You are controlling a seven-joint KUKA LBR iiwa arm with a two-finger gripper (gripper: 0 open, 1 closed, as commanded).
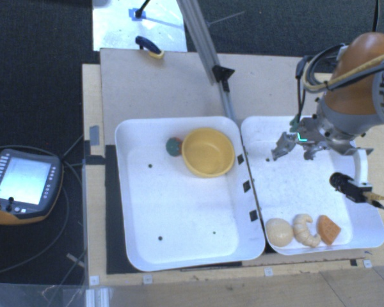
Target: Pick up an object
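Observation:
My gripper (296, 149) hangs over the back part of the right bin (307, 194). Its two grey fingers are spread open and nothing sits between them. Along that bin's front edge lie a cream egg-shaped object (280, 231), a pale curled object (305, 229) and an orange wedge (328, 229), all well in front of the gripper. In the left bin (179, 229) a yellow bowl (208, 152) stands upright at the back right, and a small dark green object (173, 146) touches its left side.
A slanted metal pole (201, 37) comes down to the bench just behind where the two bins meet. A teach pendant (19, 185) lies on the floor to the left. A black and yellow clamp (148, 45) grips the board's back edge.

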